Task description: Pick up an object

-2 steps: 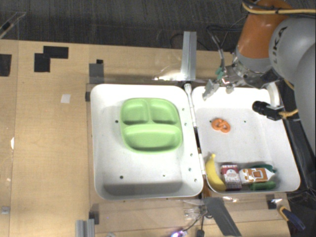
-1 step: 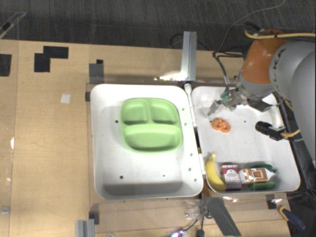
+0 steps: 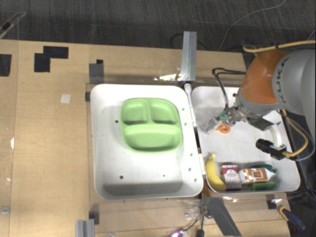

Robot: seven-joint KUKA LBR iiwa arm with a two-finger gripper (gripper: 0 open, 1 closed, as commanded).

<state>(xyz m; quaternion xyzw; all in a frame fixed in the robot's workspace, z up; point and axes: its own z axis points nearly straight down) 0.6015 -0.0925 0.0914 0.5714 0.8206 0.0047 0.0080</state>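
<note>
A small orange object (image 3: 223,129) lay on the floor of the right bin (image 3: 247,142), toward its far left part, right at the tip of the gripper (image 3: 220,122). Whether the gripper was clenched on it or released could not be told. Along the bin's near edge lay a banana (image 3: 212,173) and, right of it, a pair of small packaged items (image 3: 249,177). The left bin (image 3: 106,132) held a green divided tray (image 3: 150,123). Both bins sat on the wooden desk (image 3: 44,147).
</note>
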